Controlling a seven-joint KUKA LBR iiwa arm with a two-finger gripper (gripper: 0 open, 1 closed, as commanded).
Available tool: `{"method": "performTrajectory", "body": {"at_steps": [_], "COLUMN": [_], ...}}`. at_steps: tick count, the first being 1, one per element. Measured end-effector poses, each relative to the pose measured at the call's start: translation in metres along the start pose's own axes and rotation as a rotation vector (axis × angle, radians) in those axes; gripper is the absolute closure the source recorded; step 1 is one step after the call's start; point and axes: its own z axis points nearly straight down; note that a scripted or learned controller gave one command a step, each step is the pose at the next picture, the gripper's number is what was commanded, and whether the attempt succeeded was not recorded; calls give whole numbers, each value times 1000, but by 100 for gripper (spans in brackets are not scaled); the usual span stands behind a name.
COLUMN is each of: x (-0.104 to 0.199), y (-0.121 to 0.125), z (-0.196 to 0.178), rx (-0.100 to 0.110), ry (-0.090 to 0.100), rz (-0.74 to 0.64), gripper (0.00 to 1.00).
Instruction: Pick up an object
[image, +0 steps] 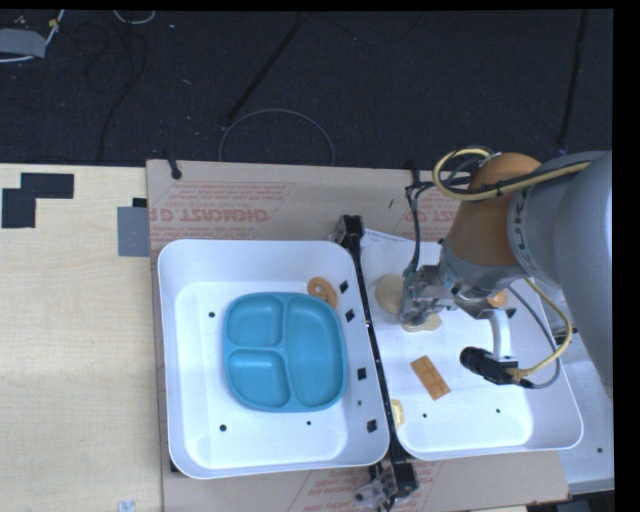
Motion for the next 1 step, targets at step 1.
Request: {"method": "performTrajectory", "body": {"at_steps": [1], "x": [-2], "y": [-9], "z": [-51], "rx": [4], "ry": [5], "rz": [1], "gripper": [100]}}
